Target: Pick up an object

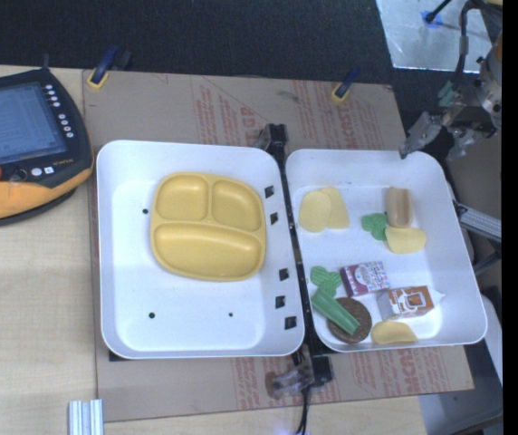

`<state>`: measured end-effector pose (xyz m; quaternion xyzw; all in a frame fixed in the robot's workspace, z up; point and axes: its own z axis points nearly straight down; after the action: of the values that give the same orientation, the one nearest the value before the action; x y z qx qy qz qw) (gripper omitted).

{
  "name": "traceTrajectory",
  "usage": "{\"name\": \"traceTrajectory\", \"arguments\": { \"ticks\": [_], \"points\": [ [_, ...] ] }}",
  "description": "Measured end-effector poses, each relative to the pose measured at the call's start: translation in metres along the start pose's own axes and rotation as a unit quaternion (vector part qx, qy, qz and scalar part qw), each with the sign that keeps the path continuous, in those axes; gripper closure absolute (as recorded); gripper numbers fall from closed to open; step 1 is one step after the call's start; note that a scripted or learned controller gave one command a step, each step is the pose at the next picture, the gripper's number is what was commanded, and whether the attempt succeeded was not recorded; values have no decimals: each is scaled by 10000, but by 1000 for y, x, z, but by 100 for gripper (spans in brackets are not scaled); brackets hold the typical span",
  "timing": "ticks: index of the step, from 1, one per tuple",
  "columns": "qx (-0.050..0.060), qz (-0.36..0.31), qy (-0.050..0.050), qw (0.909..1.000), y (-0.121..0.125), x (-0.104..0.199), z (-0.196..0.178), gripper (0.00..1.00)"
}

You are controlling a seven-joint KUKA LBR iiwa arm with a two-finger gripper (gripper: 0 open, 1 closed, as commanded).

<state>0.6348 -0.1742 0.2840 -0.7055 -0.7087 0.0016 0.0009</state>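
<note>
The gripper (433,132) hangs with jaws spread and holding nothing just beyond the right bin's (463,270) far right corner, the nearest piece, a brown roll (398,206), lying apart inside it.

right bin (451,208) is pretty packed along the front: cartons, a brown disc (353,320), green bits all touching. back strip near the far rim is open. left bin (119,243) has the yellow tray (210,225) mid-floor, bare white all around it.
</note>
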Motion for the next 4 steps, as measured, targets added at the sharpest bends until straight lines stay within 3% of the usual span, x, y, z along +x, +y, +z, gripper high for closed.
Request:
{"name": "traceTrajectory", "arguments": {
  "ticks": [1, 2, 4],
  "points": [
    [32, 8, 4, 10000, -16, -39, 192, 0],
    [-24, -2, 0, 10000, 24, -38, 191, 0],
    [1, -9, 5, 10000, 22, -37, 192, 0]
  ]
}}
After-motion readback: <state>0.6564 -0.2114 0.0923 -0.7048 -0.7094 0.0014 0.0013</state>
